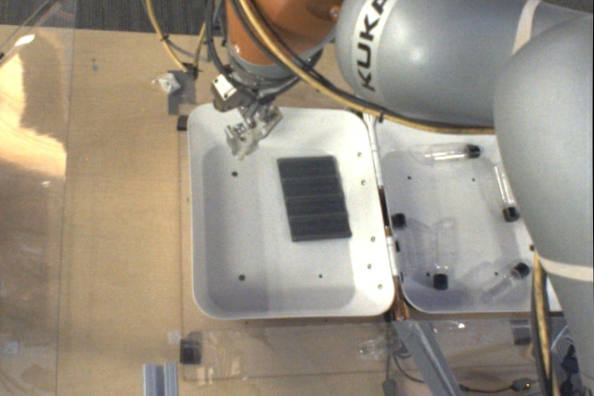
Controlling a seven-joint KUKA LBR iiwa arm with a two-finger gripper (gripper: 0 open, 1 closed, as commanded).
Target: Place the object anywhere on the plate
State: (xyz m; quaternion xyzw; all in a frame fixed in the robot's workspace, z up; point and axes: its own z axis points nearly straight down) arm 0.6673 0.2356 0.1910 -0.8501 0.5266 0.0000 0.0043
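The grey arm [436, 32] reaches in from the right across the top of the desk [102, 227]. 2 white bins sit side by side. In the left bin [278, 287], a dark ribbed plate [315, 198] lies flat near the middle. The right bin [464, 297] holds several clear objects with black caps [436, 278]. The tool [245, 136] hangs over the left bin's upper left corner, up and left of the plate and apart from it; whether it is spread or pinching, I cannot tell.
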